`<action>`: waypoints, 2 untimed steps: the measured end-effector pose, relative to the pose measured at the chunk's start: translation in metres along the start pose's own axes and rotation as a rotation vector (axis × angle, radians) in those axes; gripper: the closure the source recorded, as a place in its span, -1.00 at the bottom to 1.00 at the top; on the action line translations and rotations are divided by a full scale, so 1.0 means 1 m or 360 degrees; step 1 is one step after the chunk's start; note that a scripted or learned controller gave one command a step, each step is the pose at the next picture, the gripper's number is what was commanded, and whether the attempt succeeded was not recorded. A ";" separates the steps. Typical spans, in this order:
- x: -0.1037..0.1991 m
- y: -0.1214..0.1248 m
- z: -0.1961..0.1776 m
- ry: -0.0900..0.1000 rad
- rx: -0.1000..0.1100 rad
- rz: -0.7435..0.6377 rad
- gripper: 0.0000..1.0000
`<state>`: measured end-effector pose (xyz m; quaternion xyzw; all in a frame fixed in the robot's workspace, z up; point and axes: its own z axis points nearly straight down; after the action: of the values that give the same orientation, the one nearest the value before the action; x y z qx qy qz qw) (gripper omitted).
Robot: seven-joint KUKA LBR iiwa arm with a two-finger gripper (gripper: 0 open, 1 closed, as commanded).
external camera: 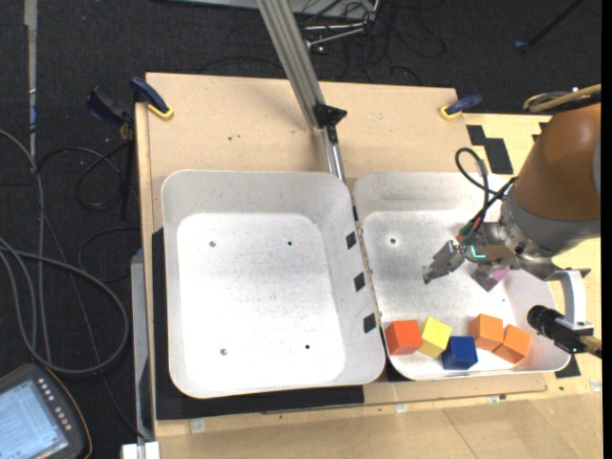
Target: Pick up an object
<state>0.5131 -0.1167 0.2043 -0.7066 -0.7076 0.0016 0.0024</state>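
The gripper (438,266) hangs over the middle of the right bin (402,194), and whether it is released or clenched I cannot tell. The blocks lie along that bin's near edge, toward the desk's front, with the yellow block (436,336) most directly below the gripper and the red block (404,336) just beside it.

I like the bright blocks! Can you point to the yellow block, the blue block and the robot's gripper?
yellow block (436,336): camera view, on its top face.
blue block (461,352): camera view, on its top face.
gripper (438,265): camera view, at the tips of its fingers.
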 end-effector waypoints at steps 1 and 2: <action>0.000 0.001 -0.002 -0.0002 -0.0008 0.0003 -1.00; -0.010 0.002 0.053 -0.0001 0.0000 0.0005 -1.00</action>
<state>0.5144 -0.1269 0.1514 -0.7078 -0.7064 0.0018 0.0022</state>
